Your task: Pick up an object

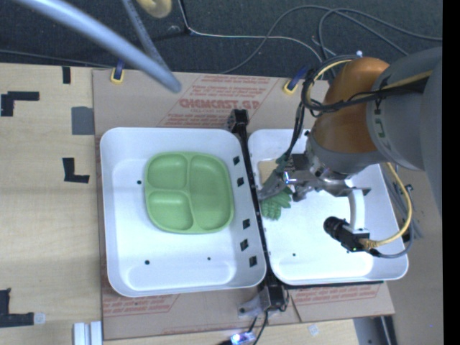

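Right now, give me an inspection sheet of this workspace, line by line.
Surface: two white bins, left bin and right bin, on a cardboard sheet over the wooden bench.
Job's things: green divided plate in left bin; small green leafy object at right bin's left edge.
Clutter: nothing seen.
Grippers: gripper low over the leafy object; jaws' state unclear.
Cables: black cables behind the bins; yellow cable on the arm.
Surroundings: dark floor behind.
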You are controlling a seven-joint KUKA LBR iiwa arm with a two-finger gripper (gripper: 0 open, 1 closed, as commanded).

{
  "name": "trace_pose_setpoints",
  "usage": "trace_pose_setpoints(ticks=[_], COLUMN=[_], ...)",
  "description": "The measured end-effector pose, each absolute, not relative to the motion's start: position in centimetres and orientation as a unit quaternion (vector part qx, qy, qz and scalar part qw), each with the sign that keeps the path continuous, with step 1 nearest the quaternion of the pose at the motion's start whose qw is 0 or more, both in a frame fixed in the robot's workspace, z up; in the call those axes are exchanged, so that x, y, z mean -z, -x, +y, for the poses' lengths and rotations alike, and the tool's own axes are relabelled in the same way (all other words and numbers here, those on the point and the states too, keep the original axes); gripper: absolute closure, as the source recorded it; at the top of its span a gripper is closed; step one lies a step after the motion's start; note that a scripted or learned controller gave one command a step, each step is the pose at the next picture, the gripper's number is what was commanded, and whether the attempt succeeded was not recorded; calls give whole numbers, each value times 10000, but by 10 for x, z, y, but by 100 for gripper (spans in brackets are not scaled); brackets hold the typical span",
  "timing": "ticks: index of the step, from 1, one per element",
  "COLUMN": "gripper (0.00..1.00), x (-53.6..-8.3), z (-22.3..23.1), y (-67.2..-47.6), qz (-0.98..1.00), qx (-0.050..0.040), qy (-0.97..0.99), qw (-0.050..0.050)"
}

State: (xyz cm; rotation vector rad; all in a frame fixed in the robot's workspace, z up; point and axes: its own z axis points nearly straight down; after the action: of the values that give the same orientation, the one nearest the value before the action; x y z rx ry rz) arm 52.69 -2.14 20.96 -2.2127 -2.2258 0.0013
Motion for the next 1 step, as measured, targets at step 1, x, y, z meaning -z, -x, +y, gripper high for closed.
trace_pose_setpoints(ticks=[1], gripper=[100], x=[-202], z=[31], y=[-526], qz=[-7094], qx=[-8], qy=[7048], qw=[19])
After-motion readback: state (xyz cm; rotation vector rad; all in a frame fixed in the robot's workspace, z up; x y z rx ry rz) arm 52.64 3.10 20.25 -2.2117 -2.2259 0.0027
